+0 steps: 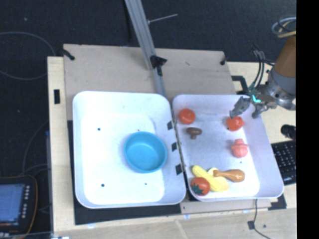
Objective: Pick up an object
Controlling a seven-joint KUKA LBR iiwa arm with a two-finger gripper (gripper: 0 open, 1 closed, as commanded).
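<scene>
Camera view, fingers (pixel 247 107) spread wide above small round red-orange tomato (pixel 235 123), right bin (pixel 266 178).

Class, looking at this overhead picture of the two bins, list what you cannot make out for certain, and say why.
1. Camera view: whether the gripper touches the red object under it; its fingers are too small and blurred.
2. The arm is cut off by the right edge.
3. The small brown item in the right bin is too small to identify.
4. The blue bowl hides the left bin's floor beneath it.
</scene>
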